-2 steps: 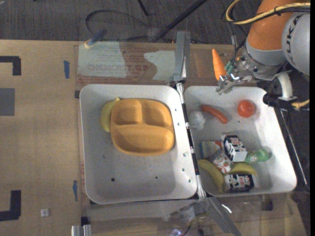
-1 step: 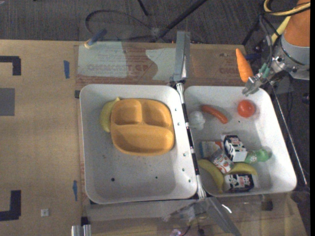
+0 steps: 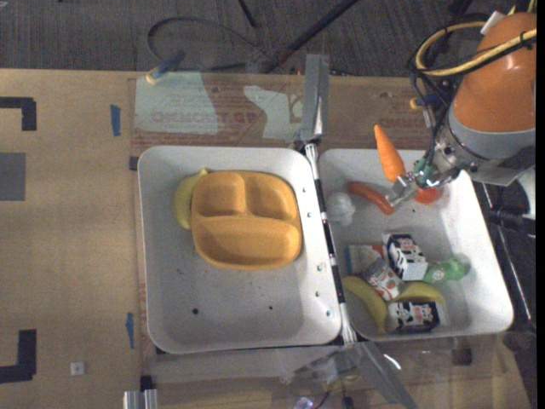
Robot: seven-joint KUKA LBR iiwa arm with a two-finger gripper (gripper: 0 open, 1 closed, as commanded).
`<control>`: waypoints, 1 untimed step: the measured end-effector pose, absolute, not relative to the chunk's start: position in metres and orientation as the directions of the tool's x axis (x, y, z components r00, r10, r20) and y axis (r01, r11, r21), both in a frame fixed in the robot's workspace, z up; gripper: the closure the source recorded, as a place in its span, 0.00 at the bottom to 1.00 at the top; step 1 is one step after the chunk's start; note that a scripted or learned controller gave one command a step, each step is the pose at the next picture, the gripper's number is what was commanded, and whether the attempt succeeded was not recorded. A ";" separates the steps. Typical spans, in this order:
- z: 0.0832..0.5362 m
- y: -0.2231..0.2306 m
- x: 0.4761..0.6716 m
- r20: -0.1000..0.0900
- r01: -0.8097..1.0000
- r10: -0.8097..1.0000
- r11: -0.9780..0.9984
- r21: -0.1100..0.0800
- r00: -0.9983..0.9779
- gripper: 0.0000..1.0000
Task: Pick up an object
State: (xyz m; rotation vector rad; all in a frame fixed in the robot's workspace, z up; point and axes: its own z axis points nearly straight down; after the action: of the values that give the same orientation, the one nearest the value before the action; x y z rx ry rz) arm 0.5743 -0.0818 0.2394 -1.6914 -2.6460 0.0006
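1. the gripper [image 3: 407,187] sits low over the upper part of the right bin [image 3: 487,254], its tip just at the right end of a red sausage-shaped toy [image 3: 371,197] that lies slanted on the bin floor.
2. whether the fingers are open, closed or gripping anything cannot be told; they are small and blurred, and nothing is clearly seen between them.
3. an orange carrot [image 3: 389,152] stands tilted against the bin's upper rim, just left of the gripper, and a small red-orange piece [image 3: 428,195] lies right beside the gripper on its right.
4. a pale, whitish round thing [image 3: 340,206] rests near the bin's left wall, just left of the red toy.
5. lower in the same bin lies a cluster: a black-and-white carton [image 3: 406,256], a second one [image 3: 414,314] below it, a small box with red print [image 3: 382,280], a yellow banana [image 3: 366,300], and a green item [image 3: 451,269] to the right.
6. the left bin [image 3: 162,313] holds an orange divided plate [image 3: 246,218] turned upside down, with a yellow banana-like piece [image 3: 182,201] touching its left edge.
7. the arm [image 3: 502,83], with its orange band and yellow cables, reaches in from the upper right.
8. both bins sit side by side on a wooden bench [image 3: 68,254] with blue tape marks [image 3: 115,119].
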 end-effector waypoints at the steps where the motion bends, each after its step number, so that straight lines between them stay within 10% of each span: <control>1: 0.217 -0.027 0.606 -0.001 0.955 0.955 0.297 0.001 -0.297 1.00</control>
State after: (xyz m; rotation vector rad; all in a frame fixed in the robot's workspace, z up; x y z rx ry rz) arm 0.6059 -0.0270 0.2168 -1.8639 -2.5310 -0.0008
